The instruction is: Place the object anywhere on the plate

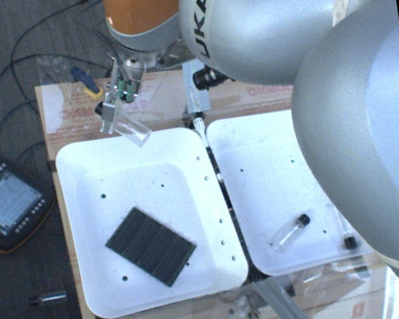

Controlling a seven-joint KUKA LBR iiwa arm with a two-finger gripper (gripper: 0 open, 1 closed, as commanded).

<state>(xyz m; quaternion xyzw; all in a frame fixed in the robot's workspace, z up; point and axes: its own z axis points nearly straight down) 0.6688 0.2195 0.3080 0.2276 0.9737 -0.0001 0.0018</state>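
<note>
A small clear vial with a black cap (290, 232) lies on its side on the floor of the right bin (257, 146), near that bin's front. The plate (151, 246) is a dark, ribbed square lying flat and turned like a diamond in the front half of the left bin (82, 173). My gripper (124, 122) hangs over the back rim of the left bin, far from both the vial and the plate. Its clear tip juts down towards the bin's edge. Nothing from the bins shows in it.
A small black item (350, 242) rests at the right bin's front right, partly behind the arm. The arm's big grey body (354, 93) covers much of the right bin. A teach pendant (4, 202) lies on the floor to the left of the bench.
</note>
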